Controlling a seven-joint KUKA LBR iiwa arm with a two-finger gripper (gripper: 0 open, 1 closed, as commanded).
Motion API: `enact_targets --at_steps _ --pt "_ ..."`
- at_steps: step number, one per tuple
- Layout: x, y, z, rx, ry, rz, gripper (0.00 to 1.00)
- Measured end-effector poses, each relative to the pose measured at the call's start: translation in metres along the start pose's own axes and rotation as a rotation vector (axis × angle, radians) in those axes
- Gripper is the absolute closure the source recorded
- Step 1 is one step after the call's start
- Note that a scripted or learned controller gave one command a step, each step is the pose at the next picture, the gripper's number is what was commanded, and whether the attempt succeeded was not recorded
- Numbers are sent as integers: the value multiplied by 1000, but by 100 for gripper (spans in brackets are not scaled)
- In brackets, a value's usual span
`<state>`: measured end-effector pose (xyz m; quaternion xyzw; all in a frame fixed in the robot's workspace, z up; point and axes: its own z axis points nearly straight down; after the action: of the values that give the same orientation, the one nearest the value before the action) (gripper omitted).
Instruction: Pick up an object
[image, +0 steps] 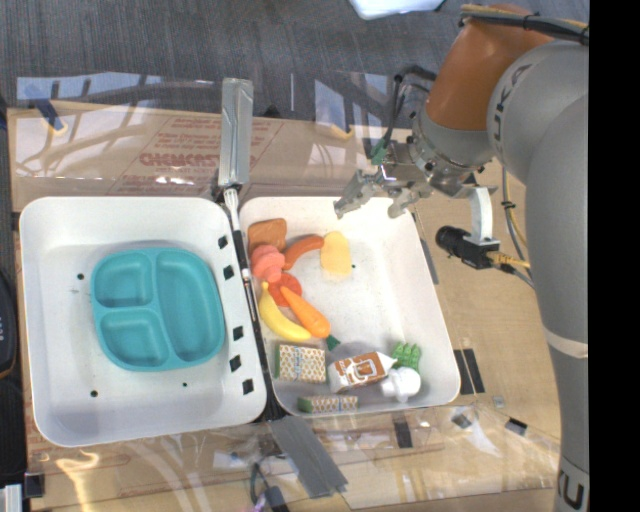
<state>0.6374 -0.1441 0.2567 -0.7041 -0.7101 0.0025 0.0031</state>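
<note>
Landmark: right bin.

Nearest the camera, along its front wall: a small flat packet, a cracker-like square, a brown carton, and a white-and-green item whose exact form is hard to make out.

Mid-bin, against its left wall: banana touching a carrot, with pink-red pieces just behind. A yellow piece sits alone nearer the bin's centre. Sausage and a brown piece lie toward the bin's far left corner.

Beside the right bin, the left bin holds a teal divided tray.

Above the right bin's far rim: hand, fingers apart, nothing between them.

Progress: no object lifted; all items rest in the bin. Descent, closure and lift remain. Which object is targeted: cannot tell. The wrist is partly masked by cables.
</note>
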Motion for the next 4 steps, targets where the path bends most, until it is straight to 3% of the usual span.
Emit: enact_targets --at_steps 1,2,3,4 --pt "36 -10 166 -4 -2 -122 0" --pt "50 -112 166 -5 0 -111 0" --pt "26 -154 165 -16 -4 -347 0" --pt "27 -152 158 -17 -2 -352 100"
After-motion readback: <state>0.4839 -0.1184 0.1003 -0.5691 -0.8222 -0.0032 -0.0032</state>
